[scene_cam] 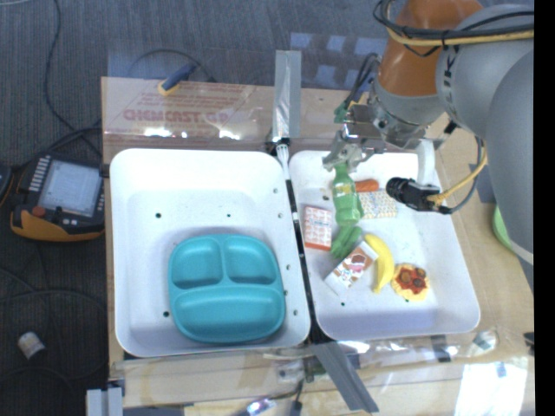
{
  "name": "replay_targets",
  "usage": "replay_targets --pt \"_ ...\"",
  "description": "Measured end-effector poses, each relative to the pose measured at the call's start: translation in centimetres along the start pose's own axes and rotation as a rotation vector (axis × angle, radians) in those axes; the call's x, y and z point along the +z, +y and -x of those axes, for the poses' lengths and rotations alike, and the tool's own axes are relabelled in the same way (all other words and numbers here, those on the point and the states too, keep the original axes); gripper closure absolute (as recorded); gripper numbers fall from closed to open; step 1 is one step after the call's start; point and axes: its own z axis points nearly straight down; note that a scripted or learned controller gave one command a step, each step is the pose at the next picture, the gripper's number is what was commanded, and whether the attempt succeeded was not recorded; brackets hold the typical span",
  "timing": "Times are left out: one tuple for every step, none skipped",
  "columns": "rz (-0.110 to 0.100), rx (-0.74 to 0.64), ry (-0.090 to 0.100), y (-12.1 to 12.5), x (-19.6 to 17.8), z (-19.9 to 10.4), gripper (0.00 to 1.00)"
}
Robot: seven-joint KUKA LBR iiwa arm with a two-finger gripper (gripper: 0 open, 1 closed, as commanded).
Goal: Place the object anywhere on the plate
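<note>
The left bin has bare floor all around the teal plate, widest at its far end. In the right bin, a green bottle, banana, cards and pizza toy crowd the middle; its near edge looks clear, though glare blurs it. The arm overhangs the far right corner.

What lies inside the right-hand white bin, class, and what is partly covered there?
Inside the right bin: a green bottle, banana, pizza slice, and small cartons. The gripper overlaps the bottle's top; the bottle covers part of a carton.
</note>
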Motion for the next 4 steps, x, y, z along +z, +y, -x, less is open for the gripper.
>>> replay_targets --pt "-0.001 -0.099 0.000 -0.83 5.08 -7.45 1.00" --pt "0.000 -0.099 0.000 -0.82 5.05 -7.45 0.00" --pt "0.000 -0.099 0.000 -0.82 5.05 -7.45 0.00" --pt "-0.003 -0.099 0.002 -0.85 4.25 -7.50 1.00"
